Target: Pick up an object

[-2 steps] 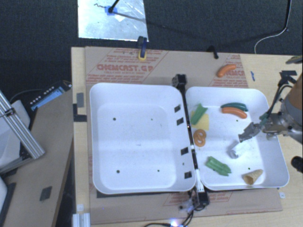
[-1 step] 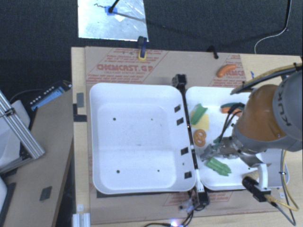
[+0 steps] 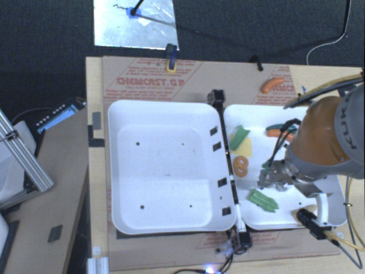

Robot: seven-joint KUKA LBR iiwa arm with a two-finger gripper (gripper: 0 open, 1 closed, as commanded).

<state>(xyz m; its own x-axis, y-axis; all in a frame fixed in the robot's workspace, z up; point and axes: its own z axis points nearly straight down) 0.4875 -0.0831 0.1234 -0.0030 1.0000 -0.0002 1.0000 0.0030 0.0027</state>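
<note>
Green object (image 3: pixel 263 200), long axis left-to-right, slightly tilted

The arm (image 3: pixel 328 133) reaches in from the right, its orange band uppermost and the grey wrist below it angled down and to the left. The gripper (image 3: pixel 268 178) hangs low at the wrist's end, pointing downward, a dark metal cluster with cables running along it.
</note>
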